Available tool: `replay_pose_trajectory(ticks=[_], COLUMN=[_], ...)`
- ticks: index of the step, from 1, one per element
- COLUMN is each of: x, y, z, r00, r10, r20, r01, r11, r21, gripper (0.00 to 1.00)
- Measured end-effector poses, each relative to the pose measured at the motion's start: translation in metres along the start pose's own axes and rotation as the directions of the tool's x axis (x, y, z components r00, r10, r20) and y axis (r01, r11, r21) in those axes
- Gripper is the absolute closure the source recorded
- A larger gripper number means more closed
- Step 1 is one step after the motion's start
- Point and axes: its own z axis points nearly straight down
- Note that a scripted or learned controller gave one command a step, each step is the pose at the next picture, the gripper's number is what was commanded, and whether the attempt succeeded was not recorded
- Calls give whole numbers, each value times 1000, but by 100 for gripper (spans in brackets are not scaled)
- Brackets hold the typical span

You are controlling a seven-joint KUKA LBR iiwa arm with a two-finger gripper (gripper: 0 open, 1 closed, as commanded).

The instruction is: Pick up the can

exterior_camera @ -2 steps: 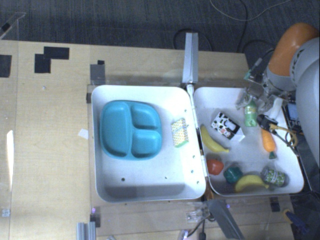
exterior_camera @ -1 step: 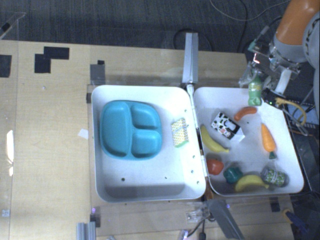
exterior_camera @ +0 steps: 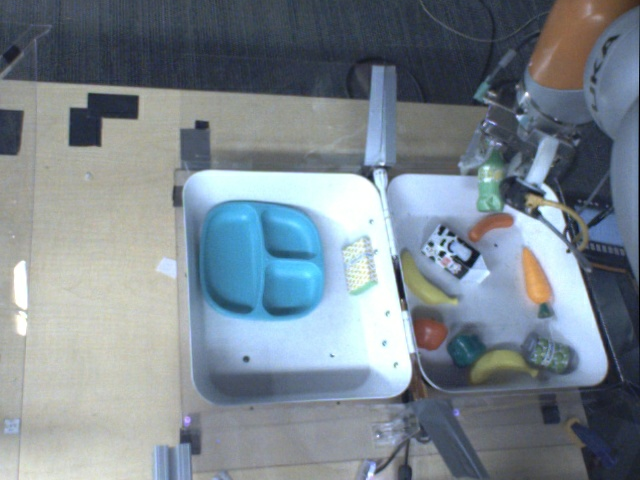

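Bright, even light from overhead; the white bins (exterior_camera: 300, 378) glare a little, shadows are soft, and the whole view is slightly blurry.

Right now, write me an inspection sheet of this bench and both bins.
Surface: wooden bench bearing a left white bin and a right white bin, side by side.
Job's things: can, lying at the right bin's near right corner, beside a banana.
Clutter: left bin holds a blue divided tray and a yellow sponge. Right bin holds a second banana, a black-and-white box, a carrot, a red sausage-shaped toy, a tomato, a teal item.
Grippers: gripper at the right bin's far edge, by a green item; contact unclear.
Cables: black cable looped on the floor; yellow-tipped cable off the wrist.
Surroundings: dark carpet; black markers on the bench.
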Motion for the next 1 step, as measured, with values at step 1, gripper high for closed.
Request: replay_pose_trajectory(ticks=[1], x=[-12], y=[5], z=[143], r00=[999], r10=[44], r20=[0], r01=[-44], r11=[999], r21=[1], gripper=[100])
